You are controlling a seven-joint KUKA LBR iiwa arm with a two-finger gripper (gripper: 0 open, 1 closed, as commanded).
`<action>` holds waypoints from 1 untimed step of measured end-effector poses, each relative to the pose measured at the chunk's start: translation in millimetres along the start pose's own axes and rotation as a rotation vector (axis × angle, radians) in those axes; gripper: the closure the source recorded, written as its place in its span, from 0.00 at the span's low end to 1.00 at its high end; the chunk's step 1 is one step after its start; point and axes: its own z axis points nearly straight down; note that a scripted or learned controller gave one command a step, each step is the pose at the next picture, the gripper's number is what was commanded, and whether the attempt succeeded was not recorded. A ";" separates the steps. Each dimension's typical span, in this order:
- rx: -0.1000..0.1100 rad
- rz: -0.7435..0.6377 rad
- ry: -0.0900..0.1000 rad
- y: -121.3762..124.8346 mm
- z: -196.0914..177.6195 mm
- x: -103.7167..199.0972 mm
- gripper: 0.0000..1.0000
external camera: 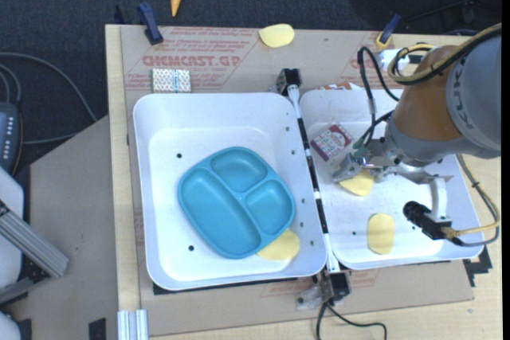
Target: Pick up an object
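The wide brown wooden bench [199, 56] holds two shallow white plastic bins side by side. The left white bin [159, 131] has a big blue plastic plate with three sections [235, 201] lying in its middle. A flat yellow soft piece [280, 246] peeks out from under the plate's lower right edge. The big grey robot arm with the orange band [434, 103] reaches in from the right and hangs over the right white bin [446, 247]. Its metal gripper [356, 164] points down into that bin, right by a small yellow piece [358, 185] and just below a small red and white packet [330, 142]. I cannot tell if the gripper is wide or narrow, or if it holds anything. Another yellow oval piece [381, 233] lies lower in the right bin, apart from the gripper. On the bench behind the bins sit a pale yellow flat piece [276, 35], a small white patterned packet [171, 80] and a blue clip [148, 22]. A little orange toy carrot [176, 0] lies on the dark floor.
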 end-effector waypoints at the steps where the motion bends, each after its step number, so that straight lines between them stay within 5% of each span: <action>1: -0.002 -0.002 0.000 -5.3 -90.7 59.7 1.00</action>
